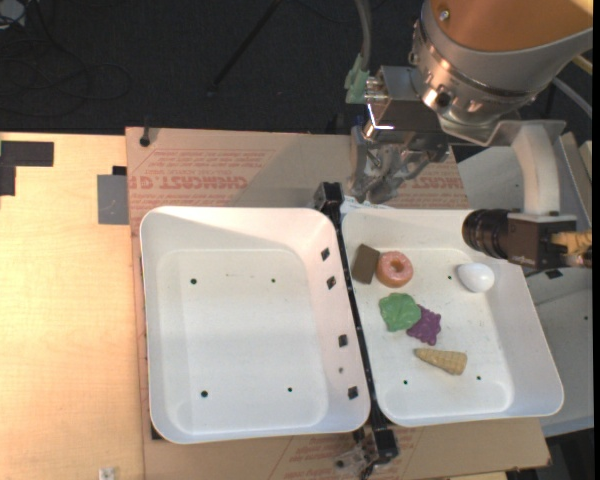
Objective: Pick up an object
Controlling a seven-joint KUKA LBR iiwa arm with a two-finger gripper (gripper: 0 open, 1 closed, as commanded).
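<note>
Starting on the left, the shallow white plastic bin (240,318) on that side has nothing in it to grab, so all the action is across the divider. In the right-hand white bin (520,378) the pieces sit bunched near the inner wall: a small brown block (366,263) touching a pink ring-shaped toy doughnut (394,267), below them a green leafy lump (400,311) with a purple piece (427,325) right beside it, then a tan cone-shaped piece (441,360) lower down, and a white egg-like ball (474,277) off on its own toward the far wall.

The two-finger gripper (380,183) hangs above the bin's back rim, near the divider, nothing between its fingers; whether they're spread or closed, I cannot tell from this angle.

The danger here is crowding. Brown block and doughnut touch, so a descent there could pinch both or knock one aside. The nearest candidates lie just in front of and below the fingers.
</note>
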